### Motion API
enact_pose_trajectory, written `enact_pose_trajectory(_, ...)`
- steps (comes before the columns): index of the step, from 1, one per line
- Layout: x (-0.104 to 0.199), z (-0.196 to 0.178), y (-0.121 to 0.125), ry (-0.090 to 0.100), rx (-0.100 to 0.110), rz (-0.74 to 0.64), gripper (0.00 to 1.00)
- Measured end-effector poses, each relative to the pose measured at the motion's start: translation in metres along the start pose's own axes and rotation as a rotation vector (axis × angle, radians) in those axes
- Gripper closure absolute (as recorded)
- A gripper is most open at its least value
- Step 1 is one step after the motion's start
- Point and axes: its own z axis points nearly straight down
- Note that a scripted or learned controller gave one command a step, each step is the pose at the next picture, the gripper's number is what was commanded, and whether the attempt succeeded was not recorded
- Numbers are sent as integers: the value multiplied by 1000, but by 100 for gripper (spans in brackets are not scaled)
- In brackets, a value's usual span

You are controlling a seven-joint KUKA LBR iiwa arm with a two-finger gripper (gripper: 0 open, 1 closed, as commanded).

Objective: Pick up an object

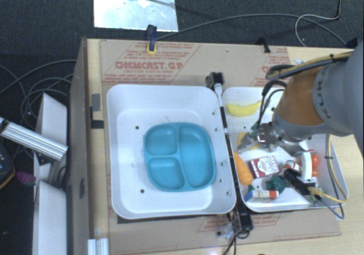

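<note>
Camera view puts our end effector (pixel 254 136) low in the right bin (pixel 333 160), beside the carrot (pixel 243 171) and maroon carton (pixel 265 166), presumably seeking one; we cannot tell its state.

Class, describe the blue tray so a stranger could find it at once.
Two white bins sit side by side on the bench; take the left bin. The blue tray lies flat inside it, split into three compartments, the one blue thing there.
</note>
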Motion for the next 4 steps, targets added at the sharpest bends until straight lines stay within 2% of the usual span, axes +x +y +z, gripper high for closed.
enact_pose_trajectory(1, -7, -1, 64, -1, -3, -2, 0)
enact_pose_trajectory(2, 1, 0, 25, 0, -1, 0, 0)
enact_pose_trajectory(3, 2, -11, 26, 0, -3, -2, 100)
enact_pose_trajectory(4, 21, -135, 20, -1, -5, -3, 100)
